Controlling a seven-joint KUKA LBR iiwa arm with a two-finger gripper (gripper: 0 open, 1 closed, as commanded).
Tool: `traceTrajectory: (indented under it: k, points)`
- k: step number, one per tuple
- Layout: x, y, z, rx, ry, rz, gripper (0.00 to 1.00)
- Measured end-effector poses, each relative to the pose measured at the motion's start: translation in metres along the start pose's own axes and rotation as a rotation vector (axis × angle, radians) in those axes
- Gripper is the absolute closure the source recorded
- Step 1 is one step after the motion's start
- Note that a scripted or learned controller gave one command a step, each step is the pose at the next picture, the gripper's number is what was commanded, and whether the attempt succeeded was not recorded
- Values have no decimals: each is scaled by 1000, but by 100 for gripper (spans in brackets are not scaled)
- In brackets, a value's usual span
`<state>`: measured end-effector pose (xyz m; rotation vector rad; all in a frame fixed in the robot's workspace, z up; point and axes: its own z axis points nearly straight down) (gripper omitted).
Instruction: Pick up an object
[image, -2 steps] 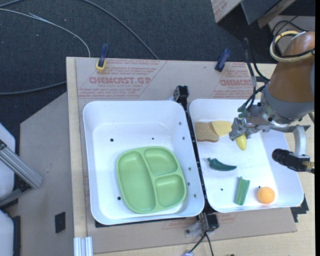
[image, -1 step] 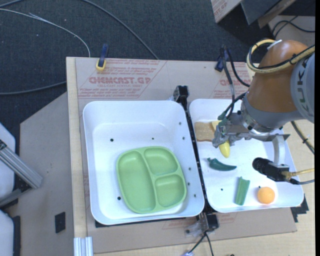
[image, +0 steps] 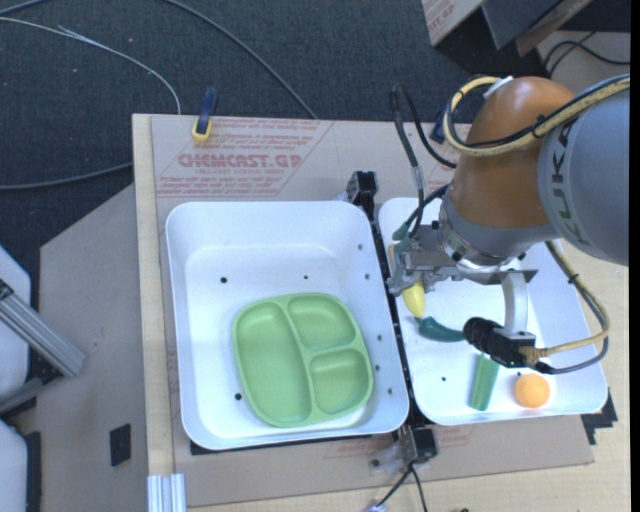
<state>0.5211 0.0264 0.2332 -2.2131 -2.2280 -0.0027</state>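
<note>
In the camera view, the left bin (image: 190, 250) is taken up at its lower middle by a green divided tray (image: 300, 358), with bare white floor left along its upper and left walls. The gripper (image: 412, 285) is seen low at the right bin's (image: 570, 400) left edge, beside the dividing rims; a yellow piece (image: 413, 299) lies directly below it, but whether it is held cannot be told. A teal object (image: 437, 329), a green cylinder (image: 484, 383) and an orange ball (image: 532, 390) are crowded toward the lower right.
</note>
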Motion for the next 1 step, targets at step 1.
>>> traceTrajectory:
  k: [1]
  points:
    - [53,-1,12,6,-1,2,100]
